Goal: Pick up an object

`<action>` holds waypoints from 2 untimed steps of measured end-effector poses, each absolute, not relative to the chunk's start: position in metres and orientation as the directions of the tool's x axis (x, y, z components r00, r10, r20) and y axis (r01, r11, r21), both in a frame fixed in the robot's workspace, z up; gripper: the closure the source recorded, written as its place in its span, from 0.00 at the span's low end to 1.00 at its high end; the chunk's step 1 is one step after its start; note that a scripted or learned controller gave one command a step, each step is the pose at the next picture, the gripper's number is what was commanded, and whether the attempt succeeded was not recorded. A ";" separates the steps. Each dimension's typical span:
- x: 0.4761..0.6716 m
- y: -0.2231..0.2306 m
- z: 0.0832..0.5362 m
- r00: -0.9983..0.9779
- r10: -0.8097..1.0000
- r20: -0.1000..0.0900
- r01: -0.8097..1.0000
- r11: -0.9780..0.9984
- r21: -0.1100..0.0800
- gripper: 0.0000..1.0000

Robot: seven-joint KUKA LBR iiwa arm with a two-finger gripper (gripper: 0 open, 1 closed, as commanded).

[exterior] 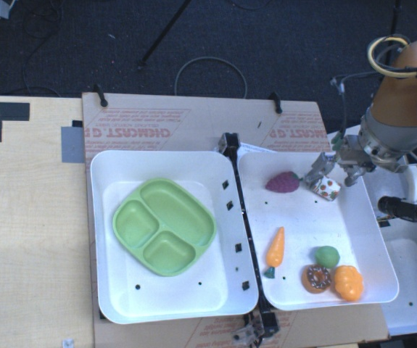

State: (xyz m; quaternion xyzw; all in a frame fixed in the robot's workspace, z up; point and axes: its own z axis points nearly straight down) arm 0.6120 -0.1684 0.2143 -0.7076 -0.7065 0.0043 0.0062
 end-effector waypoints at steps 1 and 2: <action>0.615 -0.169 0.223 0.000 1.000 0.000 1.000 0.000 -0.001 0.00; 0.623 -0.169 0.165 -0.001 1.000 0.001 1.000 0.001 -0.007 0.00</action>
